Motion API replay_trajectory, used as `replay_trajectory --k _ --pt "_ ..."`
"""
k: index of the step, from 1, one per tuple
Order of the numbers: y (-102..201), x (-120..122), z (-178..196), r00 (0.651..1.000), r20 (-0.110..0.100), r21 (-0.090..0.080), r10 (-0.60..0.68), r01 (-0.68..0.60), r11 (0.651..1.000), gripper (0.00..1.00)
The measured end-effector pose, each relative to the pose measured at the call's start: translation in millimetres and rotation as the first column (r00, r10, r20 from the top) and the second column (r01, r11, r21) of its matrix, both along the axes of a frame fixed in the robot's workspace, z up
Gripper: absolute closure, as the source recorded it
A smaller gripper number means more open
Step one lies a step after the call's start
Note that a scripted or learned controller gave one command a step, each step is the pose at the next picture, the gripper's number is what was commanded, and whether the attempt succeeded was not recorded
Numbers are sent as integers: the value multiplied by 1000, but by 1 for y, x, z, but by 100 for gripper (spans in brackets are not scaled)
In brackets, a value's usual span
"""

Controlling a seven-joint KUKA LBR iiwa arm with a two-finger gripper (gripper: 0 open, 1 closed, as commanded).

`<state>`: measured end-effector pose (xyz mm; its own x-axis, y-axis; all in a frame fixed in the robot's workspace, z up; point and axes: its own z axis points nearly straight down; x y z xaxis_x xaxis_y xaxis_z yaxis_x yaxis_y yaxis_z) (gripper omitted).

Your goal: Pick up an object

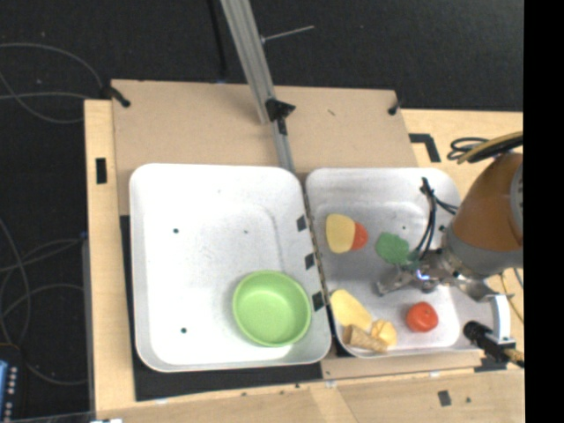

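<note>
Starting at the left, the left bin point(176, 236) holds a single light green bowl point(271, 307) near its near right corner, upright and sitting apart from everything else. A slanted metal post point(256, 60) rises from the far side of the bench, just above the seam where the two bins meet.

Moving right, the right bin point(370, 188) carries the loose items. A yellow and orange piece point(343, 233) lies toward the far left of that bin. Near the front left, a yellow banana-like piece point(350, 307) rests against a tan, ridged piece point(372, 335). A dark green object point(393, 248) sits close to the bin's middle, and a small red object point(422, 316) lies toward the near right.

Farther right, the arm point(493, 218) leans in over the right bin, with the gripper point(407, 279) low between the dark green object and the small red object, just beside the green one. The picture is too blurred at the tip to tell whether the claw is released or clenched, and nothing can be seen lodged in it.

Judged from this, the pick is not yet done: every candidate object appears to lie on the bin floor, and what seems left is to close on one, likely the green or red piece, and lift it.
</note>
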<state>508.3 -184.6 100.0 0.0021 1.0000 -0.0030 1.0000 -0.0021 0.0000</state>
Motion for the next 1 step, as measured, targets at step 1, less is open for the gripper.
replay_trajectory --k 1 --pt "0 1 12 1000 5 2 -5 5 1000 100"
